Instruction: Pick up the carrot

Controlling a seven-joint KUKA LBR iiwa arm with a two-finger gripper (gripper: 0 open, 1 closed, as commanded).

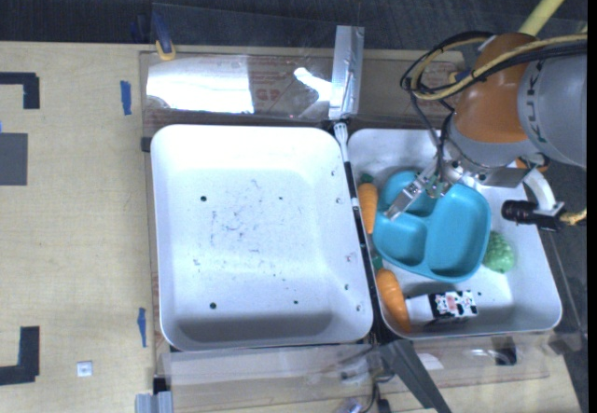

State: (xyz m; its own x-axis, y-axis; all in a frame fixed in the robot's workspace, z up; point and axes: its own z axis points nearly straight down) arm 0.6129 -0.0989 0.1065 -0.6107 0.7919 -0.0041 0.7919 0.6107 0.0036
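Grey arm (550, 113) — gripper (415, 192) over blue bowl (438, 234).

The gripper (412, 195) hangs over the blue dish (438, 234) — carrot (367, 206) just beside, at the bin's left wall.

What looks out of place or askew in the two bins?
The gripper sits over the blue bowl, not over the carrot beside the right bin's left wall. The bowl lies tilted, and all items crowd into that one bin.

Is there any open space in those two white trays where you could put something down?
The left tray has a bare floor from wall to wall. The right tray is crowded: a blue dish, two carrot pieces, something green, a small box, with the pincer above.
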